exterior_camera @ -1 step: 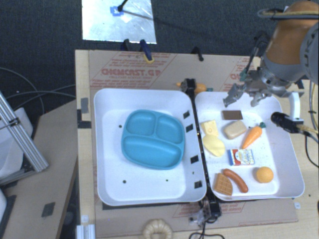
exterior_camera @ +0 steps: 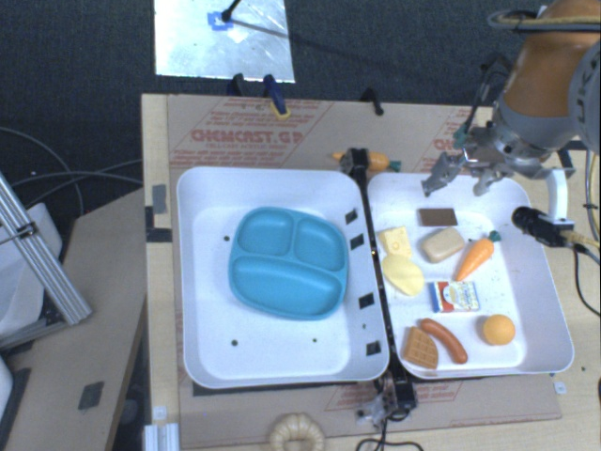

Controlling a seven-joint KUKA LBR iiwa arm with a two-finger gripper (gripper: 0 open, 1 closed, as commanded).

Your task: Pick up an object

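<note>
Hovering over the far edge of the right bin (exterior_camera: 540,280), gripper (exterior_camera: 463,178) is seen spread wide, nothing between its fingers.

Brown block (exterior_camera: 438,218) is found just below and nearest, long axis across the view; tan bar (exterior_camera: 441,244) and carrot (exterior_camera: 473,258) are packed close behind, while open floor is left toward the far rim and divider (exterior_camera: 376,252).

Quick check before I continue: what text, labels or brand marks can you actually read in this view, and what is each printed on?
"CHEMCAST GP", red print on the brown cardboard sheet beneath the bins.
A second red print at the sheet's right end: too blurred to read.
Small red, white and blue carton in the right white bin: label too small to read.
</note>
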